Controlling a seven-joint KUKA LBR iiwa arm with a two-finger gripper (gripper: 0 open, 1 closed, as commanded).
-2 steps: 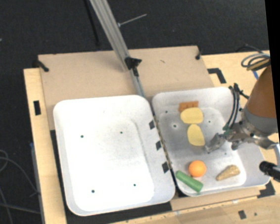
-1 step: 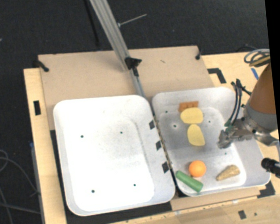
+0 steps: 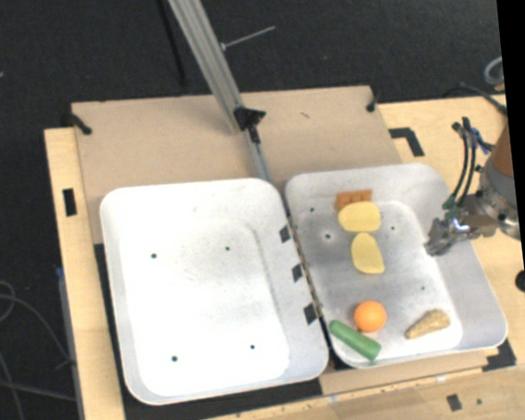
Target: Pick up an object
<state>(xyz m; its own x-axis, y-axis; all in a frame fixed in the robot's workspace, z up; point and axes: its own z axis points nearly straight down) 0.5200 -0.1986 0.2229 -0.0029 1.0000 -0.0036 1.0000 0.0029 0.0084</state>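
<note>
From the camera view above the bench, two shallow white bins are seen side by side: the left bin and the right bin, which carries all the loose items. The gripper is placed over the right bin's right-hand rim, at the end of the arm that reaches in from the right; nothing is seen between its fingers, and whether they are apart or together cannot be told at this size. No object is yet chosen, so any of the items may be taken as the task's thing. Two yellow pieces lie one above the other near the bin's middle, with a small orange-brown block touching the upper one at the far side. An orange ball rests near the front, a green cylinder lies tilted against the front-left corner, and a tan wedge is set near the front right. The gripper is probably held at the rim because a descent has not begun; the yellow pieces are judged the nearest targets. The bins are set on a pale wooden bench, a slanted metal rail rises behind them, and dark carpet with loose cables is seen around.
</note>
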